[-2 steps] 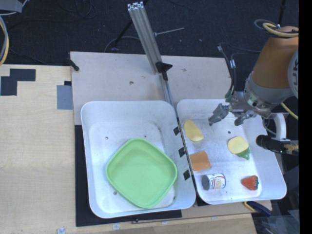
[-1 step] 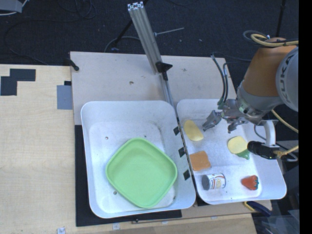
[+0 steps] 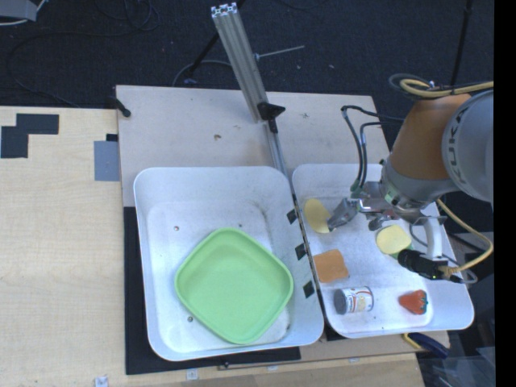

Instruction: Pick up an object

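My gripper (image 3: 342,214) hangs low over the right bin (image 3: 451,317), near its upper left part. Just left of it lies a pale yellow piece (image 3: 315,214), touching or very close to the gripper's tip. A second yellow piece (image 3: 392,239) lies to the gripper's right, under the wrist. Nearer the front sit an orange square block (image 3: 330,265), a small can on its side (image 3: 353,300) and a red strawberry-like item (image 3: 414,301). I see nothing held in the gripper.
The left bin (image 3: 153,208) holds a large green plate (image 3: 234,285). A metal rail (image 3: 246,63) slants down to the divide between the bins. Cables loop around the wrist at the right.
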